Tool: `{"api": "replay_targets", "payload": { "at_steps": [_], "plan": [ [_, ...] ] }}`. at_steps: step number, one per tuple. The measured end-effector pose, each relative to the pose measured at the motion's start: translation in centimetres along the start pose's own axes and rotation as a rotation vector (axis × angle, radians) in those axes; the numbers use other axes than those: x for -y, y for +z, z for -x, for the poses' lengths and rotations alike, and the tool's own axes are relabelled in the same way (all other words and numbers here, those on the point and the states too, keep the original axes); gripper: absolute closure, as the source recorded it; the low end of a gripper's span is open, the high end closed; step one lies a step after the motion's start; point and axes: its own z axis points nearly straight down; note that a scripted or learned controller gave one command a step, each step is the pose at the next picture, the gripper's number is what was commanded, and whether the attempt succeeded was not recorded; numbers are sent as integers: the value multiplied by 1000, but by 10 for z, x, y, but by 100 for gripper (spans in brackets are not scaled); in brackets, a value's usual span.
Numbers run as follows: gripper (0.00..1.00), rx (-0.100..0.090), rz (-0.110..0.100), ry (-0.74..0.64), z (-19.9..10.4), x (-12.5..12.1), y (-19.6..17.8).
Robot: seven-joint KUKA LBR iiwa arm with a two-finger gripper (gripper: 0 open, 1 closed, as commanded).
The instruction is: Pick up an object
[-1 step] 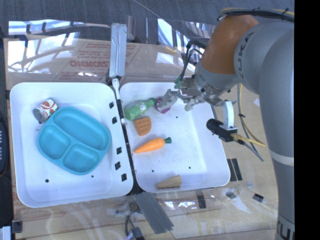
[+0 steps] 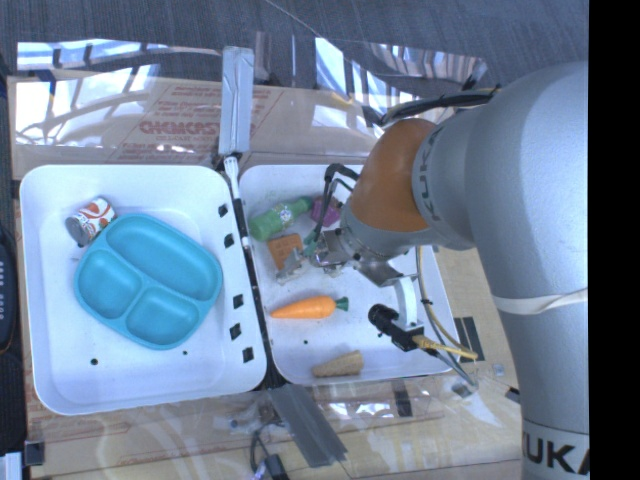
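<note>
Jaws (image 2: 322,251) down inside the right bin (image 2: 420,363), hidden under the wrist, so spread impossible to tell; poised just beside an orange-brown block (image 2: 284,251) and near a green bottle (image 2: 277,218) and a purple item (image 2: 325,209). Below them, apart, a carrot (image 2: 307,308) lying flat, and a tan wedge (image 2: 337,366) near the front wall. Over in the left bin (image 2: 50,368), a blue divided plate (image 2: 147,280) with a small can (image 2: 91,219) touching its upper-left edge
</note>
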Motion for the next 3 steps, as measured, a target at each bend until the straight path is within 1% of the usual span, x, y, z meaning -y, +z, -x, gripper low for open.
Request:
{"api": "replay_targets", "payload": {
  "at_steps": [1,2,3],
  "plan": [
    [0,1,0,242,-4,-31,0],
    [0,1,1,36,-5,-85,-1],
    [100,1,2,30,-6,-86,-12]
  ]
}}
